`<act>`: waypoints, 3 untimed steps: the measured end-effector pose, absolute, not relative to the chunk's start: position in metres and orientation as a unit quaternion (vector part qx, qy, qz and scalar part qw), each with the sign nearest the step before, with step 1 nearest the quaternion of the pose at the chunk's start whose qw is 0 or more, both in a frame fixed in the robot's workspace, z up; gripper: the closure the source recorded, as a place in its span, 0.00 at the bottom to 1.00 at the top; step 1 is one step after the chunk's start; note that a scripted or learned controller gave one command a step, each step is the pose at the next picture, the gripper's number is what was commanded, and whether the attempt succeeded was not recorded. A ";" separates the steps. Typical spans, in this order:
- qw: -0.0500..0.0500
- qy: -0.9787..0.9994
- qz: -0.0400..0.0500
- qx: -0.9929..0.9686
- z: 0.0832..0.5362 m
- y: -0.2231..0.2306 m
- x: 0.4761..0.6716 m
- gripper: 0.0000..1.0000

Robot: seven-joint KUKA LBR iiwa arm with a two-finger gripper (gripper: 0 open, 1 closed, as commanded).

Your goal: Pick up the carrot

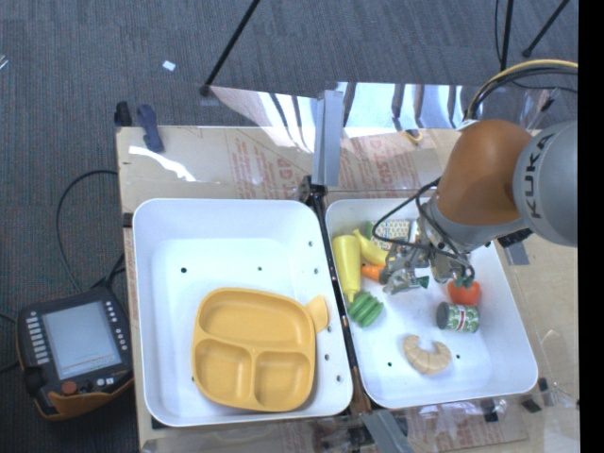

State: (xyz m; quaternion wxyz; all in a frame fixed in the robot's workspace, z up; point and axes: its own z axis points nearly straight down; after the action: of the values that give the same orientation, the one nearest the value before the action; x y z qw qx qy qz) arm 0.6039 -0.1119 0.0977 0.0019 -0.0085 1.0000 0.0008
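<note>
the carrot (374, 273) lies in the right bin (505, 371), just left of the gripper (408, 277) and beside the yellow bottle (347, 261). the gripper hangs low over that bin; whether it is open or closed cannot be told. a tomato (463, 292), can (459, 317) and croissant (427, 355) lie to the carrot's right.

Arm (491, 182) reaching in — tool (408, 276) lowered
</note>
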 end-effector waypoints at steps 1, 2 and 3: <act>0.001 0.998 0.000 0.059 0.089 -0.086 0.536 1.00; 0.004 0.982 0.001 0.191 0.279 -0.012 0.517 1.00; -0.002 0.998 0.000 0.056 0.173 -0.096 0.475 1.00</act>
State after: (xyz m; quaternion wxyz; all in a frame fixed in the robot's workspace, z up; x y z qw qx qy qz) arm 0.4748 -0.0958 0.1728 -0.0024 0.0564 0.9984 0.0004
